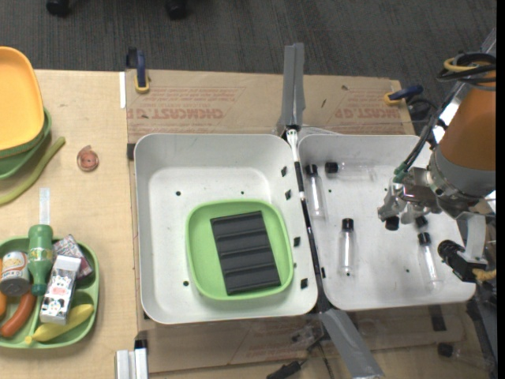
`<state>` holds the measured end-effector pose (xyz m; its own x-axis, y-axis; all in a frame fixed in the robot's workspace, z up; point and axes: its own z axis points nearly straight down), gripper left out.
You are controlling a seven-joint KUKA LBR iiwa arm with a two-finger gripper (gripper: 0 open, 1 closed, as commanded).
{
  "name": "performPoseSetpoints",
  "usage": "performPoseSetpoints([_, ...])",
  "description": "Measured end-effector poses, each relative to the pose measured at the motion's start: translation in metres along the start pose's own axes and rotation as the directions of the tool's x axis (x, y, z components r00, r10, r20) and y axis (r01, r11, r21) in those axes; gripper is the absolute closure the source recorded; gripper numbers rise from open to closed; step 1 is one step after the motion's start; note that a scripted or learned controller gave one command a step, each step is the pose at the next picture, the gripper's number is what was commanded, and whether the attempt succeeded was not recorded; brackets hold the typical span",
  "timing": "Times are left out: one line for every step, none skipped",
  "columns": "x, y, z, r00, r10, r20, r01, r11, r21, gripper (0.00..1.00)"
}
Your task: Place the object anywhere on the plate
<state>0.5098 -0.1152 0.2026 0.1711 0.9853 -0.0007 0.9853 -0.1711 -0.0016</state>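
i am over the right bin (371, 294), near its right side. my gripper (392, 212) hangs low there, and i cannot tell if it is open or closed, or if it has anything in it. a few clear tubes with black caps lie in this bin. one tube (346, 245) is in the middle, one tube (313, 188) is by the left wall. the green plate (199, 243) sits in the left bin (158, 212), with a dark ridged block (245, 251) on it.
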Motion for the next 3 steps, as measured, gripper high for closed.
performPoseSetpoints([0.000,0.000,0.000,1.000,0.000,0.000,0.000,1.000,0.000,0.00])
performPoseSetpoints([-0.051,0.006,-0.043,1.000,0.021,0.001,-0.021,1.000,0.001,0.00])
performPoseSetpoints([-0.102,0.002,-0.101,0.998,0.062,0.001,-0.062,0.998,0.001,0.00])
